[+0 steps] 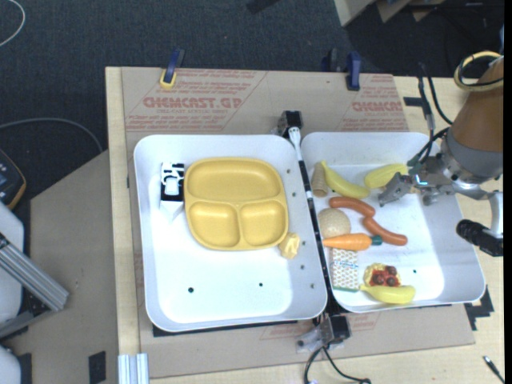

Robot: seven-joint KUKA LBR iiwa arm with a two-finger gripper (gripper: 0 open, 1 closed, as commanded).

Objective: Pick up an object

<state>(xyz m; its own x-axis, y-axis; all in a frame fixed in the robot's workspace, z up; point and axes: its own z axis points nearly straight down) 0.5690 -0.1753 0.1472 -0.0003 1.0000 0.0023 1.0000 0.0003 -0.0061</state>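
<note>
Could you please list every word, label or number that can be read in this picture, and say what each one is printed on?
"CHEMCAST G.P" in red print, on the brown board under the left bin, behind it.
The same red print repeats on the board behind the right bin, cut short and too blurred to read fully.
The black and white label in the left bin, beside the yellow tray: too small to read.

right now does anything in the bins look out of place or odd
Mostly tidy. One small pale yellow piece lies by itself in the left bin, against the divided yellow tray's corner, apart from the food toys crowded in the right bin.
</note>
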